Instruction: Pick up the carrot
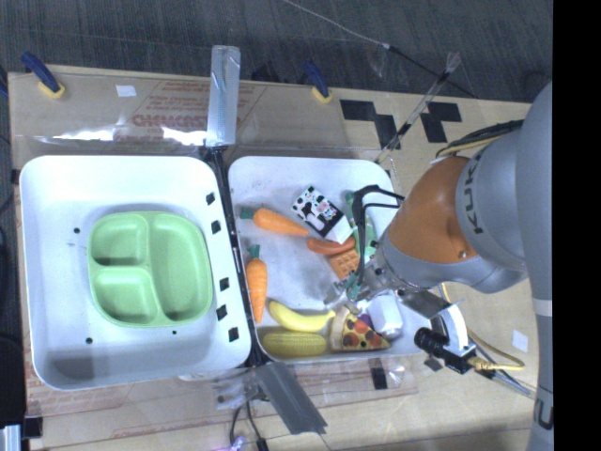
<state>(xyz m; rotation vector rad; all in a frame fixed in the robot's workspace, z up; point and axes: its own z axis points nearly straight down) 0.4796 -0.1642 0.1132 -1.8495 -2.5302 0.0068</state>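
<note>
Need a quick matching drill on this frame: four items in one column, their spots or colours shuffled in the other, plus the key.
Items:
1. green divided plate
2. banana
3. corn cob
4. black-and-white patterned block

Descriptions:
A. against the right bin's near wall
B. in the left bin
C. upper middle of the right bin
D. yellow, lying just above the corn cob

Pairs: 1-B, 2-D, 3-A, 4-C

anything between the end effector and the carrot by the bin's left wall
Nothing visible lies on the upright orange carrot. The end effector sits low to its right; the yellow banana lies between them, just below the direct line, touching neither as far as the view shows.
</note>
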